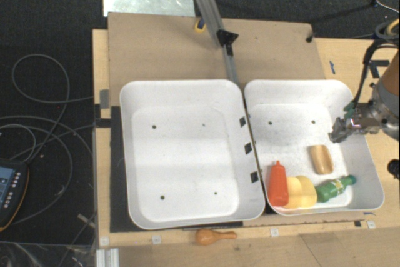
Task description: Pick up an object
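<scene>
The right bin (294, 97) is the landmark. To its left, touching edge to edge, lies the left bin (181, 153). The gripper (342, 128) hangs over its right rim; whether it is open or closed cannot be told. Along its near wall lie a red bottle (278, 184), a yellow toy (301, 192) and a green bottle (334, 187). A bread roll (322, 159) lies just behind them.

Grey arm (387, 110) with orange band, dark metallic gripper (342, 128), black cable
</scene>
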`<state>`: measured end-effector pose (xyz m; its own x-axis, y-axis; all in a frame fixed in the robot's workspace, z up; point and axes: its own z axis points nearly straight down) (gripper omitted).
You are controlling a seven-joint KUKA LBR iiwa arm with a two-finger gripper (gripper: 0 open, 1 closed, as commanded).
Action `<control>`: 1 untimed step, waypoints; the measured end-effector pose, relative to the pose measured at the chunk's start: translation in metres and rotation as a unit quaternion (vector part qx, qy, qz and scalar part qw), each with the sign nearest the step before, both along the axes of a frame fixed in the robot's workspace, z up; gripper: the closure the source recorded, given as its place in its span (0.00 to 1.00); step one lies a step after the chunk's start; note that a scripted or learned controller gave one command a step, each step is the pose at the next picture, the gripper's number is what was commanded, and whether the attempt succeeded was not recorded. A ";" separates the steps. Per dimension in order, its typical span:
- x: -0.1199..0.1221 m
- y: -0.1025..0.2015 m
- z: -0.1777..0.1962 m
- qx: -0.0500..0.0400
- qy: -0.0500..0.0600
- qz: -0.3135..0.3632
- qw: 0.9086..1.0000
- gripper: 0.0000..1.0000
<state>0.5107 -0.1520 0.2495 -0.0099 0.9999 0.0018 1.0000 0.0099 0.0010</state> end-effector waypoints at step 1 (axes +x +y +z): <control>-0.004 0.050 0.003 0.000 0.000 0.001 1.000 1.00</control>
